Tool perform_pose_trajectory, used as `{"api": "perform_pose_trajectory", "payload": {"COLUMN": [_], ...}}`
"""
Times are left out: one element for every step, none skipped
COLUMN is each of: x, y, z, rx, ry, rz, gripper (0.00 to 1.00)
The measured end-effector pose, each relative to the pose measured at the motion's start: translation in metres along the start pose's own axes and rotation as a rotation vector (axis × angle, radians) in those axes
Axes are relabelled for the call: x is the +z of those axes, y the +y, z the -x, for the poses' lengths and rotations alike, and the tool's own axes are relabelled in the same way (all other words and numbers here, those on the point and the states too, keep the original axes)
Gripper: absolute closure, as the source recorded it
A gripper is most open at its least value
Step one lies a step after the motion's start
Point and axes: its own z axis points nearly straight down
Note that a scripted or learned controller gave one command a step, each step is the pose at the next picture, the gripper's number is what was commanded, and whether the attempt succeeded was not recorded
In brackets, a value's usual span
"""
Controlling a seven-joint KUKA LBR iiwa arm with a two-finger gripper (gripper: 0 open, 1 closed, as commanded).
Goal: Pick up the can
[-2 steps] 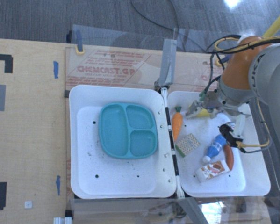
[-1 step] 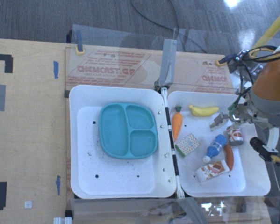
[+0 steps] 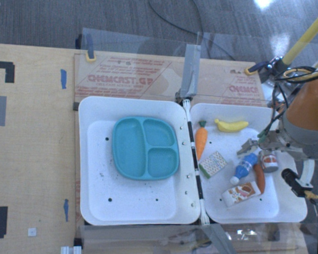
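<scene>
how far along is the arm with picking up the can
Done: the arm has reached the right bin, with the claw low above the can. In hand: lining up on the can, which lies beside the blue bottle. Left: closing on the can and lifting it.

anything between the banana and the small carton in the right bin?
Yes. In the camera view, the blue bottle lies tilted on the line from the banana down to the carton. The bottle's white cap end nearly meets the carton.
</scene>
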Motion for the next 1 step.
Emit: {"api": "perform_pose_trajectory", "payload": {"x": [0.0024], "y": [-0.0092], "z": [-0.0109], "rx": [0.067], "ry": [-0.013], "rz": [0.028], "gripper": [0.0]}}
